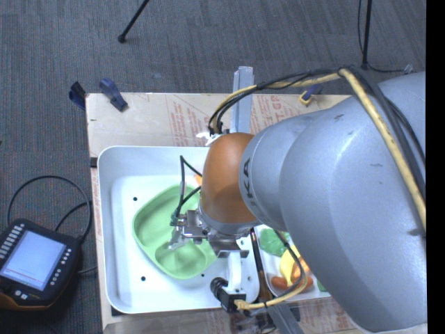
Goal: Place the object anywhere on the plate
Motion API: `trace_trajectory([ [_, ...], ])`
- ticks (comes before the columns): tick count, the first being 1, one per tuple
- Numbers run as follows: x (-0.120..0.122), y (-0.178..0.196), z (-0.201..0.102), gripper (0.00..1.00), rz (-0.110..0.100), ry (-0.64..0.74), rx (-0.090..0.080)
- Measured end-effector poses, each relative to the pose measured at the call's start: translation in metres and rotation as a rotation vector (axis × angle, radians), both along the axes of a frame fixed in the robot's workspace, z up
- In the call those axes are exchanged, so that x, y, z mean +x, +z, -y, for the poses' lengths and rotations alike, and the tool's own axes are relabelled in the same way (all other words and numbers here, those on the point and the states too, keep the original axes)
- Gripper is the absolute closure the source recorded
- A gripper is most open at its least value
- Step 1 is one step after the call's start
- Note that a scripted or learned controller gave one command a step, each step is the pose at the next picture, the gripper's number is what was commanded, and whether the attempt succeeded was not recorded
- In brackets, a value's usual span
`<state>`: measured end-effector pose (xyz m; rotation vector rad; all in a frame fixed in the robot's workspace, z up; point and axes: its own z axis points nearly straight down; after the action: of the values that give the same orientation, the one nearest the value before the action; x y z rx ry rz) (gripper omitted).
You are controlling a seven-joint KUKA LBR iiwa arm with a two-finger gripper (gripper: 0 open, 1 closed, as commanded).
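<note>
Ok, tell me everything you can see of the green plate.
The light green, smooth plastic-looking plate has a rounded, roughly triangular outline and a raised rim around a shallow well. It lies flat on the floor of the left shallow white bin. The grey arm's claw hangs over its right part, hiding that side.

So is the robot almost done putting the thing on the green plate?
Hard to say. Done: the arm has reached into the left bin, and its claw sits right over the green plate. In hand: I can't see any object in the claw or lying on the plate. Left: an object on the plate. Some colourful things lie in the right bin.
</note>
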<state>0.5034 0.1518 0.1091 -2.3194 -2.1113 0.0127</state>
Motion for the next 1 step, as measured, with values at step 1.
trace_trajectory([
  [1, 0.0159, 0.0050, -0.0686, 0.00, 0.000, 0.037, -0.001],
])
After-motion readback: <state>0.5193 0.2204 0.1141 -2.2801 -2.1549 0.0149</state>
